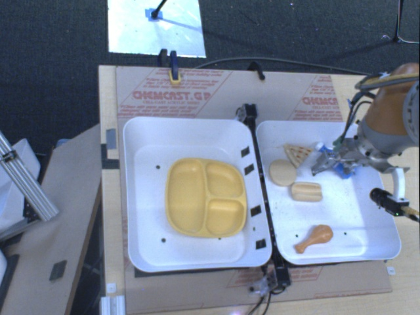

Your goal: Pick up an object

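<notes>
The chicken drumstick (314,237), a toy piece, lay nearest the camera, at roughly 6 o'clock within the right bin (387,241), with its bone end pointing toward 8 o'clock. Toward 12 o'clock from it rested a tan bread roll (306,191), lying crosswise. A flat round cookie (283,172) sat just beside the roll at its 10 o'clock, close to the bin's left wall. A waffle wedge (298,154) lay at 1 o'clock from the cookie, near the bin's far edge.

The hand (330,160) was positioned low over the right bin at about 2 o'clock from the roll, just beside the waffle wedge at its 3 o'clock. Blue parts showed on it. Whether the hand was wide or narrow could not be told, and no object was seen held in it. The arm (390,120), grey with an orange band, entered from 3 o'clock.

The left bin (147,143) contained a yellow divided plate (205,197) with three compartments, set near the bin's centre. Black clips (252,190) ran along the seam between the two bins. Both bins rested on a board marked with red lettering (172,94) on the table (108,104). A yellow and blue clamp (174,67) gripped the board's far edge at 12 o'clock.
</notes>
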Robot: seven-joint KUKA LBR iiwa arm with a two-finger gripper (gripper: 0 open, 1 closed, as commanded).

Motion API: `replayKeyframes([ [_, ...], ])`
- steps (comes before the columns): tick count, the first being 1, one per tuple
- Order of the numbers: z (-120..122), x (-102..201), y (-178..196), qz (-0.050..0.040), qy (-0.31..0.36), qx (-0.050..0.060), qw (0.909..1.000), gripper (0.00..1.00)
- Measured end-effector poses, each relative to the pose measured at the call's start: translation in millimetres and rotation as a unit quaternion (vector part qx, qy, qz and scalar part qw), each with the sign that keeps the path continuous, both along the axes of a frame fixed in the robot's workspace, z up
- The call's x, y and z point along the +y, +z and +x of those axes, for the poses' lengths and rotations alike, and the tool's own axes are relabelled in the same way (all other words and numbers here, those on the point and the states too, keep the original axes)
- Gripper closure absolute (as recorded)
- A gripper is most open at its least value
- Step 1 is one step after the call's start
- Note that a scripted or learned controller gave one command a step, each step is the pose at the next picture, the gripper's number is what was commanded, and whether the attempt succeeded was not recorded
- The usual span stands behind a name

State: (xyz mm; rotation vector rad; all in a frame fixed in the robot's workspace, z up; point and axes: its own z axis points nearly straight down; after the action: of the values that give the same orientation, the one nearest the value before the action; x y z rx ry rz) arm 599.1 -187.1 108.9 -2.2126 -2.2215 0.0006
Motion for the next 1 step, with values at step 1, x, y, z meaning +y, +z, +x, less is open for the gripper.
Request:
replayKeyframes([
  [1, 1.9, -1.1, 12.5, -0.0022, 0.000, -0.004, 1.0000, 1.00],
])
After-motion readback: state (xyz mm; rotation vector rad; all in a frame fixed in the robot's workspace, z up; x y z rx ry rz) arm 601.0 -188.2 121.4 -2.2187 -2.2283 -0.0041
